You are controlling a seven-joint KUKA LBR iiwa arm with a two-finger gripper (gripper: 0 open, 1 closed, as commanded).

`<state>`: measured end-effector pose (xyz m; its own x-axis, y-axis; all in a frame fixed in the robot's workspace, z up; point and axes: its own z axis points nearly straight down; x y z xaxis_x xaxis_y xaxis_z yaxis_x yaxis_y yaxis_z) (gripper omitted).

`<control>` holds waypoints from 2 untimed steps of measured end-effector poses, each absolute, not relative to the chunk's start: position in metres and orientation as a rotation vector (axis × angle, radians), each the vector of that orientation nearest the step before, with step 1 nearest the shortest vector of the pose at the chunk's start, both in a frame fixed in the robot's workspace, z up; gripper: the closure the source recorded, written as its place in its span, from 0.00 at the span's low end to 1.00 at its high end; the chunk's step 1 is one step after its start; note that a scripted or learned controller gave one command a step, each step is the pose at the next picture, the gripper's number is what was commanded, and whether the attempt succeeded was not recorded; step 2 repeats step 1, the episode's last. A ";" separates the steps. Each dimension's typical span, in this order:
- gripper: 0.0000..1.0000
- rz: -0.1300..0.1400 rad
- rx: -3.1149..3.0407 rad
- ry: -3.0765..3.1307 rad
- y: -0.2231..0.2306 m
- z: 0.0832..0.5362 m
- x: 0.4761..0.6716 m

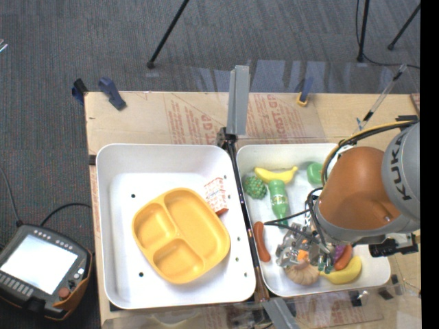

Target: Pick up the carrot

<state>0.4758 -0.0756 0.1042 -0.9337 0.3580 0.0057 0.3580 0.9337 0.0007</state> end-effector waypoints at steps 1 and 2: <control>1.00 0.000 -0.225 -3.142 -0.081 0.306 0.482; 1.00 0.000 -0.225 -3.142 -0.081 0.306 0.482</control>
